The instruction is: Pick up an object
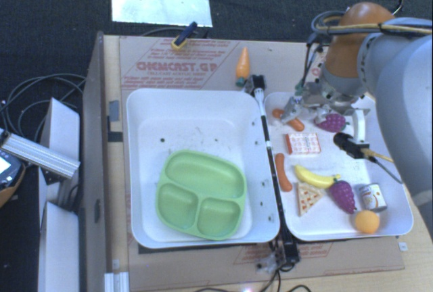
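Camera view. The arm reaches in from the right and hangs low over the far end of the right bin. Its jaws sit at the bin's far left corner, just above a small orange piece; whether they are released or clenched cannot be told, and nothing is seen between them. The step in hand appears to be the approach to a grasp.

Candidate objects all lie in the right bin: a waffle near the orange piece, a purple bunch just under the wrist, a sausage along the left wall, then a banana, pizza slice, grapes, a can and an orange toward the near end.

The next move likely calls for a short descent centred on the orange piece, then closing.

Room is tight here: the divider between the bins and the far wall are close, and the waffle lies just beside the target. The near end is crowded too. The left bin holds a green tray, with open floor beyond it. A carrot lies on the tabletop outside the bins.
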`<control>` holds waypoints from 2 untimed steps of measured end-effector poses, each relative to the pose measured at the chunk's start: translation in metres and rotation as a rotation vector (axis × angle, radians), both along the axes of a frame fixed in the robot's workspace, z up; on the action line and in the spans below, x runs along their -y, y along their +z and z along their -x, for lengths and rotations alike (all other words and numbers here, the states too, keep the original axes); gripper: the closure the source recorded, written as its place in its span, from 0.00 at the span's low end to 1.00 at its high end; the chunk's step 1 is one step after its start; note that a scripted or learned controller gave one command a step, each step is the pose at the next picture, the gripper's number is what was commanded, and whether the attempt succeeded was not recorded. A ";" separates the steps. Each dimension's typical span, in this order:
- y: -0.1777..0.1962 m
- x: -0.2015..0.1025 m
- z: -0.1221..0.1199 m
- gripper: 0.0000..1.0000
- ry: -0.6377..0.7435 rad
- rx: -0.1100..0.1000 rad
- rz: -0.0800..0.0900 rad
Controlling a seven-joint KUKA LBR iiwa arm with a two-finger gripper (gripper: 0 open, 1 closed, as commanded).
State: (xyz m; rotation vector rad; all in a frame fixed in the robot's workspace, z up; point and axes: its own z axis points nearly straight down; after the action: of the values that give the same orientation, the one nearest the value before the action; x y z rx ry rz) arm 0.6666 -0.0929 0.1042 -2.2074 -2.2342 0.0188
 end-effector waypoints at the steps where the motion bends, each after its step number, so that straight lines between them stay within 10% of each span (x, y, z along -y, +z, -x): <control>1: -0.014 -0.005 0.044 0.00 -0.008 0.027 -0.003; 2: -0.018 -0.002 0.090 0.00 -0.011 0.014 -0.006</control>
State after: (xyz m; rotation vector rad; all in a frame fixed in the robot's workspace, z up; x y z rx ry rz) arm 0.5769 -0.0914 0.0857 -2.2234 -2.2265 -0.0042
